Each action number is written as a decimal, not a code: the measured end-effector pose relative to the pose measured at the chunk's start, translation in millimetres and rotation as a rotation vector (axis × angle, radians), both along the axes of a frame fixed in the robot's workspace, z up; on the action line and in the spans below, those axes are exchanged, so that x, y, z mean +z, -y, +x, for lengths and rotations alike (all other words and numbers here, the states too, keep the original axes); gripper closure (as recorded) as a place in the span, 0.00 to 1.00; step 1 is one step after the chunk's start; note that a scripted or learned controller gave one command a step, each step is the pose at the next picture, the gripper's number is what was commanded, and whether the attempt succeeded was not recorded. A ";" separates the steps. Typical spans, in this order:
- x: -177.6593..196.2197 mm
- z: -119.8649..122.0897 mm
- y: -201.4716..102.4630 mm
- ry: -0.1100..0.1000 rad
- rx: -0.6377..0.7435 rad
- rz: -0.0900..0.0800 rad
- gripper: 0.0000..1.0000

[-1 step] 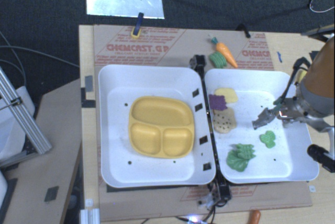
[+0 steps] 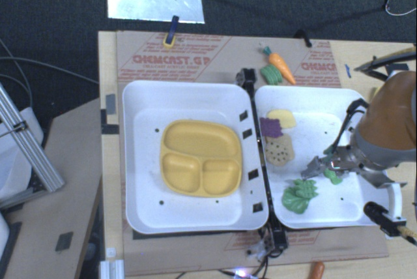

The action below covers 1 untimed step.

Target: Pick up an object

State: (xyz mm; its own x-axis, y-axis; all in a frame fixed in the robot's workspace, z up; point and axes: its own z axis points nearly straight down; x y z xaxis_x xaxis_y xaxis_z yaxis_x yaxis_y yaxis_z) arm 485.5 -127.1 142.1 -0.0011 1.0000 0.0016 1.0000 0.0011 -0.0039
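In the right bin (image 2: 326, 124) lie a green leafy toy (image 2: 300, 195), a tan speckled cookie-like piece (image 2: 280, 152), a purple piece (image 2: 271, 128) and a yellow piece (image 2: 282, 117). My gripper (image 2: 324, 167) hangs low over the right half of this bin, just up and right of the green leafy toy. A small green bit (image 2: 334, 176) shows right under the gripper; whether it is held is not clear. The grey arm with its orange band (image 2: 391, 118) covers the bin's right edge.
The left bin (image 2: 140, 141) holds a yellow compartment plate (image 2: 199, 158). A toy carrot (image 2: 280, 65) with a green piece beside it lies on the cardboard behind the right bin. A black divider with clips (image 2: 255, 141) runs between the bins.
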 end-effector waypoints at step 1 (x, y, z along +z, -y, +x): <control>88.2 3.6 -45.9 0.014 0.009 -0.001 0.00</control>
State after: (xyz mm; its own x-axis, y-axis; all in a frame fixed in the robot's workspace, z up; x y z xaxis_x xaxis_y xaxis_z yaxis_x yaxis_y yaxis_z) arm 489.0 -81.2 230.3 -0.0097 1.0000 0.0008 0.9999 0.0097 0.0103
